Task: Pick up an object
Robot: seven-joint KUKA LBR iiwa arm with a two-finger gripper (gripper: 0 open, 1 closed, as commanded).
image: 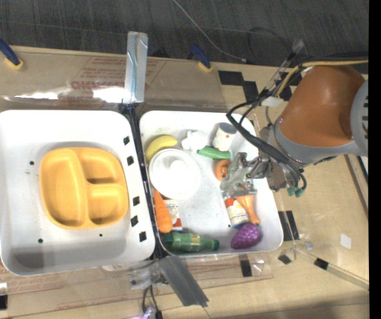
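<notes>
My gripper hangs over the right side of the right bin, above a small bottle with a red and white label. Close by lie an orange carrot-like piece, a purple grape bunch, a green vegetable and a small white bottle. Further left are a white bowl, a yellow banana, an orange carrot and a green bottle. No object shows between the fingers.
The left bin holds a yellow divided tray. Tape strips and a grey divider run between the bins. The arm's orange band and cables hang over the right bin's right wall.
</notes>
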